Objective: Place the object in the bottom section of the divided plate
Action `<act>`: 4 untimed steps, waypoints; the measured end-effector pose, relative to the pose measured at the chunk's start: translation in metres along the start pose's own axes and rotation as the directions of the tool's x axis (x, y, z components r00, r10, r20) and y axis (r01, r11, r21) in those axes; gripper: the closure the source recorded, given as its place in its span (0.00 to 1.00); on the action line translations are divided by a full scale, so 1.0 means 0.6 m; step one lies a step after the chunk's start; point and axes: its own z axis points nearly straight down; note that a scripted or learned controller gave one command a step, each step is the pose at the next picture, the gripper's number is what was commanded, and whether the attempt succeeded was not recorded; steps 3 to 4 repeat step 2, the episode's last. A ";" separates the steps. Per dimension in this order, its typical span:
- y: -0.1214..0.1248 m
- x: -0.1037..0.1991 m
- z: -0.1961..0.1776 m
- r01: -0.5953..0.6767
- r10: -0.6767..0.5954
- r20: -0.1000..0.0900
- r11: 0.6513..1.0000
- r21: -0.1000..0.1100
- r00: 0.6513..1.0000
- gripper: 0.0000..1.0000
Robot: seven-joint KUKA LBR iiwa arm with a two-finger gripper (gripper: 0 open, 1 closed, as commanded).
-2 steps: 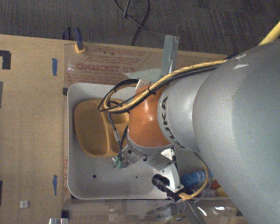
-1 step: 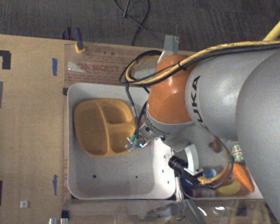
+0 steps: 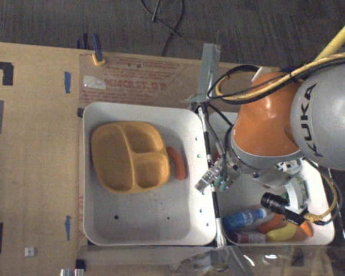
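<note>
One orange sausage [image 3: 176, 163] beside the divided plate [image 3: 130, 156], well left of the jaws.

- Left bin [image 3: 96, 217]: white, on the brown bench [image 3: 29, 171].
- Right bin [image 3: 325, 230]: white, just beside the left bin.
- Bottle [image 3: 244, 218]: blue, lying in the right bin near its front left corner.
- Banana [image 3: 283, 233]: yellow, in the right bin, just right of the bottle.
- Blue tape [image 3: 67, 81]: strips on the bench.
- Black cable [image 3: 161, 7]: looped on the floor beyond the bench.
</note>
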 end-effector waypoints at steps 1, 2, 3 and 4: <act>0.000 0.000 0.000 0.000 0.000 0.000 1.000 0.000 1.000 0.00; -0.075 -0.127 -0.052 0.062 -0.062 0.004 0.998 -0.003 0.998 0.00; -0.075 -0.127 -0.052 0.062 -0.062 0.004 0.998 -0.003 0.998 0.00; -0.075 -0.127 -0.052 0.062 -0.062 0.004 0.998 -0.003 0.998 0.00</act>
